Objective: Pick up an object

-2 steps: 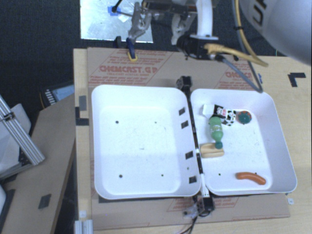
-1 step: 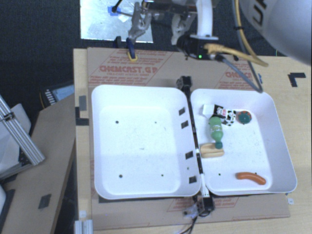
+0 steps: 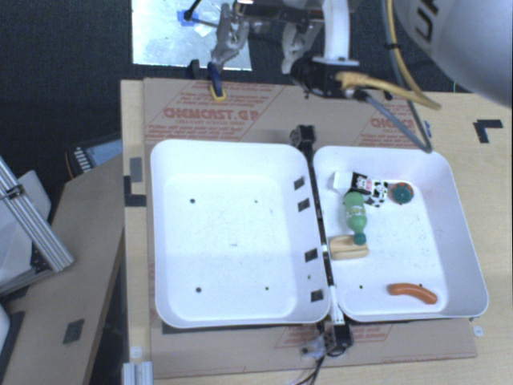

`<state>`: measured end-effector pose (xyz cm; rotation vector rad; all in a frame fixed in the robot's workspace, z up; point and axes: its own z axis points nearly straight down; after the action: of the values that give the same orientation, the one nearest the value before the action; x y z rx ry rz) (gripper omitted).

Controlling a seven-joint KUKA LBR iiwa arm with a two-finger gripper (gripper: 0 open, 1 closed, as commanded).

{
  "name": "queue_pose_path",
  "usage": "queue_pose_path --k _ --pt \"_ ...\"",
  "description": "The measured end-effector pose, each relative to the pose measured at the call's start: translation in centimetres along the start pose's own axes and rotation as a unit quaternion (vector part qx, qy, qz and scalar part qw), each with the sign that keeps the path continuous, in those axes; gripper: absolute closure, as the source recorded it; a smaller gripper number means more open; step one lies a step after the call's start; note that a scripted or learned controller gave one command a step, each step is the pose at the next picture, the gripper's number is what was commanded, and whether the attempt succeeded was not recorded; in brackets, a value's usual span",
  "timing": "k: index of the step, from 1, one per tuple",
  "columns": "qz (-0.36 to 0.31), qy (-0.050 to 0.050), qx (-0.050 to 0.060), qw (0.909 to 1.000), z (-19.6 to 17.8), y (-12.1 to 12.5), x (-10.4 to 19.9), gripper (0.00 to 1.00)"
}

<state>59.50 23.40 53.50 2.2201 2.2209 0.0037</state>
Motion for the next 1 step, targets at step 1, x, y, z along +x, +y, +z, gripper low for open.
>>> queue_pose_path --k 1 --pt "0.000 0.000 0.000 1.0000 0.00 0.00 0.00 0.00"
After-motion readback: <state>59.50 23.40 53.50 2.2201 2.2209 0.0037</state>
